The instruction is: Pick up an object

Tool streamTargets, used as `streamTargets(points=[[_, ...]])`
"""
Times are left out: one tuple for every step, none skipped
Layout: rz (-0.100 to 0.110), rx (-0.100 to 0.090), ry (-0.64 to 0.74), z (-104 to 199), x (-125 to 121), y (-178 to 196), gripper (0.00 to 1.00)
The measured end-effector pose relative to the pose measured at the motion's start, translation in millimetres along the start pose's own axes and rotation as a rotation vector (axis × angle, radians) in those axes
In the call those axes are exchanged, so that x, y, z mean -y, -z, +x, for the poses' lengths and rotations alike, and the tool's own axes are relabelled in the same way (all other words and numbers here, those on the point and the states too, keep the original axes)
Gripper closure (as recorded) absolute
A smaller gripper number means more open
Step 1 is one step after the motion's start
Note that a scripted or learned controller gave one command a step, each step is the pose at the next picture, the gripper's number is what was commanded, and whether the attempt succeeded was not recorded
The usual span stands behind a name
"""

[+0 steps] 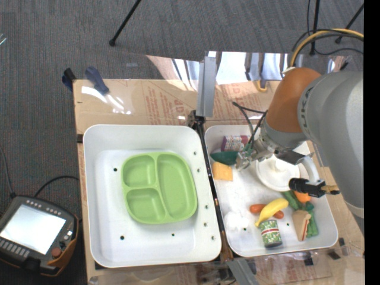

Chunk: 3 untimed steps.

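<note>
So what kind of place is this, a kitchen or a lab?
Most likely a robotics lab, not a kitchen: a grey arm reaches over two white bins on a bench, a teach pendant lies on the carpet, and the food looks like toys.

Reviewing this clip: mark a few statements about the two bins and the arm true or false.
1. The green divided plate lies in the left bin. True.
2. The banana lies in the left bin. False: it lies in the right bin.
3. The pincer hangs over the right bin. True.
4. The small can sits on the green plate. False: it lies in the right bin, below the banana.
</note>
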State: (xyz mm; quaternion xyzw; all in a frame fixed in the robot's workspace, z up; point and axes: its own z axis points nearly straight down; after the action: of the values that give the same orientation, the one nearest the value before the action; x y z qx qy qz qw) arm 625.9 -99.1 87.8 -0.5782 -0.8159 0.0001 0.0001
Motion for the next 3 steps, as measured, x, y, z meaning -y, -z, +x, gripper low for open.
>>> streamTargets(points=[[-0.004, 0.001, 0.001, 0.0, -1.3, 1.8, 0.0], [0.004, -0.002, -0.074, 39.4, 107.2, -2.0, 0.0], [-0.005, 0.002, -0.161, 43.6, 141.6, 0.5, 0.0]])
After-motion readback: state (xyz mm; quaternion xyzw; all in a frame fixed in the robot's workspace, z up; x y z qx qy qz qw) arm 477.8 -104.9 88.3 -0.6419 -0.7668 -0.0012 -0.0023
